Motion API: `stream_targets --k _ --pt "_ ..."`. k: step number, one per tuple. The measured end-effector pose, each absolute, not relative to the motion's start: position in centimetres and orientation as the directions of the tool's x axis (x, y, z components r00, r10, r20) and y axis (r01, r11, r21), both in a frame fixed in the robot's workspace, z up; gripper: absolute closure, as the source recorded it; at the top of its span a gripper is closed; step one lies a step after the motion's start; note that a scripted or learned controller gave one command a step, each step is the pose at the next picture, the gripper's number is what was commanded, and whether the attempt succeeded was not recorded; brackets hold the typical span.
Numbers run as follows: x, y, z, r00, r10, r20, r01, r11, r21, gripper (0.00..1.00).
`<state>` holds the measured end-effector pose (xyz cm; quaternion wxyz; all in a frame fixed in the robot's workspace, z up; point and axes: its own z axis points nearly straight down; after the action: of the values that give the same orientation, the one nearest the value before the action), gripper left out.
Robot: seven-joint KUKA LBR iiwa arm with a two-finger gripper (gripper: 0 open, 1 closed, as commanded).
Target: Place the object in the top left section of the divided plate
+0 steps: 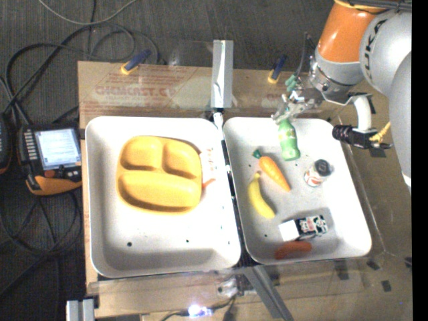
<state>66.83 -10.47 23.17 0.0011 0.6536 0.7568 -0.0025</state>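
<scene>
Fixed overhead view of two shallow white bins. The yellow three-section divided plastic plate (160,174) lies in the left white bin (107,246); its sections hold nothing. Well to the right of the plate, in the right white bin (354,233), the two-finger metal gripper (289,105) of the grey arm with the orange band (348,25) hangs at the bin's far edge, touching or just above the neck of a small green plastic bottle (289,142). Whether the fingers are spread or pinching the bottle's top cannot be told at this resolution, so a hold is not established. Nearer the plate lie an orange carrot (274,171) and a yellow banana (261,198); farther off are a small round dark-capped jar (317,172), a white-and-black printed box (305,227) and a red sausage-shaped piece (293,249). Judged risks: a narrow, smooth neck may slip from the fingers on lifting; a tilted bottle may swing and knock the carrot; on the carry toward the plate it may drop short, at the wall between bins, or land in the wrong section.
</scene>
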Motion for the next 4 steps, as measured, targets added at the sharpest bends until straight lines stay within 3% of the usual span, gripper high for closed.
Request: stream_targets --k 1,2,3,4 --pt "66.8 -3.5 21.6 -0.47 0.883 0.001 0.883 0.47 -0.001 1.0" --pt "66.8 3.5 25.8 -0.437 0.899 0.0 0.899 0.437 0.0 1.0" --pt "66.8 9.6 23.2 -0.576 0.818 0.0 0.818 0.576 -0.002 1.0" --pt "66.8 15.6 23.5 -0.438 0.899 0.001 0.899 0.438 -0.002 1.0"
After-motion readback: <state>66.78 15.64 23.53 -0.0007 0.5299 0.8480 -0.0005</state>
